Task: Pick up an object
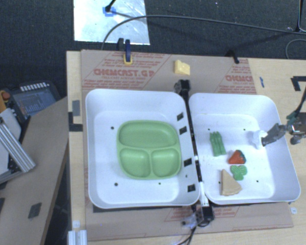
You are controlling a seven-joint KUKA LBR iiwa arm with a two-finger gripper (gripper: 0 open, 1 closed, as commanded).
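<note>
The right bin (275, 188) holds several small items. A green ribbed piece (217, 143) lies near its middle. A red strawberry-like piece (237, 157) sits just below and right of it, and a small green piece (239, 172) lies under that. A tan wedge (229, 183) rests near the front wall. My gripper (269, 136) reaches in from the right, over the right part of this bin and apart from all these items. Its grey tip points left, toward a pale spot on the bin floor.
The left bin (99, 111) bears a green divided plate (148, 149). A yellow block (182, 67) lies on the cardboard behind the bins, with a blue and yellow clamp (126, 51) to its left. Cables cross the dark floor at the back.
</note>
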